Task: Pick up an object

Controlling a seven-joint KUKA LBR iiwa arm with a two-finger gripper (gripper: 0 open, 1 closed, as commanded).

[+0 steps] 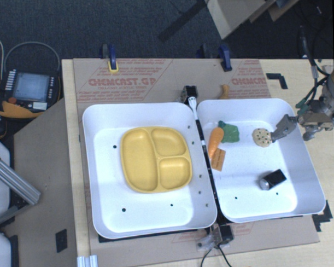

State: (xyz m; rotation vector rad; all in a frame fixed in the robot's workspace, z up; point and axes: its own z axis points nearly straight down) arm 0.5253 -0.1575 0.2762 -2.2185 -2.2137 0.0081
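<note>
The right bin holds several small objects. An orange carrot lies at its left, touching a green leafy piece, with a brown-orange block just below the carrot. A round tan perforated disc lies near the bin's middle right. A black and silver object lies toward the front. My gripper hovers at the bin's right rim, just right of the disc. It is open, with one finger close to the disc and nothing between the fingers.
The left bin holds a yellow divided plate. A black strip runs between the two bins. Blue clamps hold the cardboard sheet at the back. A handheld screen unit sits off the bench at the left.
</note>
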